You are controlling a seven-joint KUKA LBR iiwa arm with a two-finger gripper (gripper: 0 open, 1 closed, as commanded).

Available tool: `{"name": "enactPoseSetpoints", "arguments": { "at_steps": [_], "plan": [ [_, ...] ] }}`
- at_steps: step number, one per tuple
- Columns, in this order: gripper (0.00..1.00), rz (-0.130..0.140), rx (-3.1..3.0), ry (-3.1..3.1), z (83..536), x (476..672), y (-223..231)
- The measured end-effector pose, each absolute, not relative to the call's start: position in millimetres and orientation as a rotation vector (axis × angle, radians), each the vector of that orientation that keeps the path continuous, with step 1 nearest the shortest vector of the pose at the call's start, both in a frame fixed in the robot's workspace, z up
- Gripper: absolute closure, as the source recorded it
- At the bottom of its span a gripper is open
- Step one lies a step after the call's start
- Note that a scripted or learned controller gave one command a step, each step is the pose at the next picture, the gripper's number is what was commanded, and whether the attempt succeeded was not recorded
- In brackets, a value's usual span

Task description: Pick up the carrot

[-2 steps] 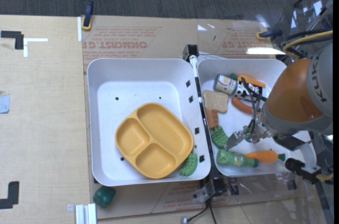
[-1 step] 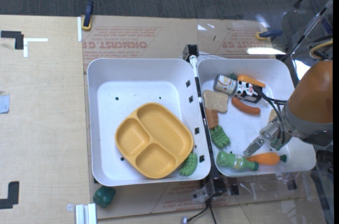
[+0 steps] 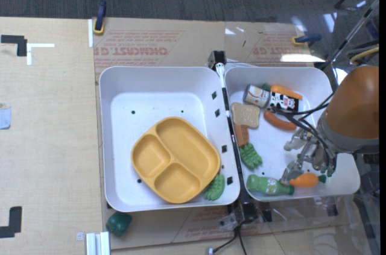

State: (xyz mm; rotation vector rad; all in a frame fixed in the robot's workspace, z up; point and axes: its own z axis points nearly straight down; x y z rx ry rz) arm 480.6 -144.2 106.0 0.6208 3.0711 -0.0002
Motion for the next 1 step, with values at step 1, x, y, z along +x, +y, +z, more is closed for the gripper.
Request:
{"name": "enactPoseSetpoints", "arguments": {
  "at_steps": [1],
  "plan": [
    [1.0,0.001,0.631,3.061,115.2,483.6,-144.7]
  ]
}}
